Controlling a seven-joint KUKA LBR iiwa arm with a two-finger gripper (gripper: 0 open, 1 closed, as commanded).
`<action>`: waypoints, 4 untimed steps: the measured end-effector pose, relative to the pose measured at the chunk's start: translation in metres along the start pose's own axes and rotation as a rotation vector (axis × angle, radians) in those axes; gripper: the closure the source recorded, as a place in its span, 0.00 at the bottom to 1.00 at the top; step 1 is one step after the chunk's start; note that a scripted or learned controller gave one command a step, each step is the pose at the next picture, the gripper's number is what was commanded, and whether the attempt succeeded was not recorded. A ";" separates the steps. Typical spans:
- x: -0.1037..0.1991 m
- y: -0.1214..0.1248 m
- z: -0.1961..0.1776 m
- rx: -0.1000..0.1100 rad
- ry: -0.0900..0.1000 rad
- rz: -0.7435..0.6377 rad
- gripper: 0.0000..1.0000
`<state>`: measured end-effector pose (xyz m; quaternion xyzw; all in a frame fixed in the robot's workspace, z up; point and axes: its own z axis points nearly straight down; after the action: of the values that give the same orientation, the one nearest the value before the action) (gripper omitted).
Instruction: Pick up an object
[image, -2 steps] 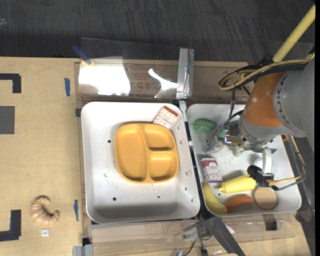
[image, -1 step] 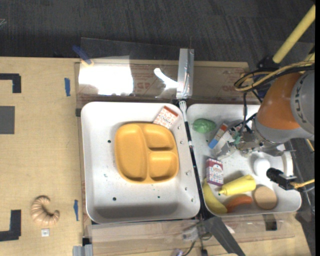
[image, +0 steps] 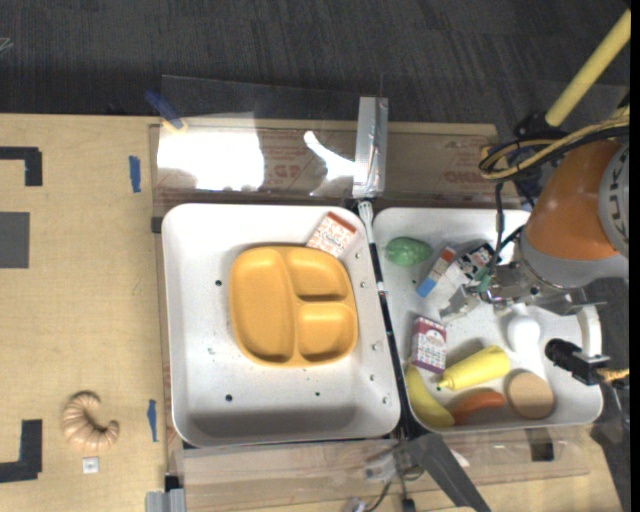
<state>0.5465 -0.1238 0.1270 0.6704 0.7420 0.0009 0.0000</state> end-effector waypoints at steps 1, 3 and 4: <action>0.016 0.069 0.039 -0.004 -0.003 -0.127 0.00; 0.000 0.012 0.039 -0.004 -0.003 -0.377 0.00; 0.019 0.067 0.040 -0.007 -0.003 -0.113 0.00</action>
<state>0.6117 -0.0977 0.0875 0.6273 0.7788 0.0024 0.0034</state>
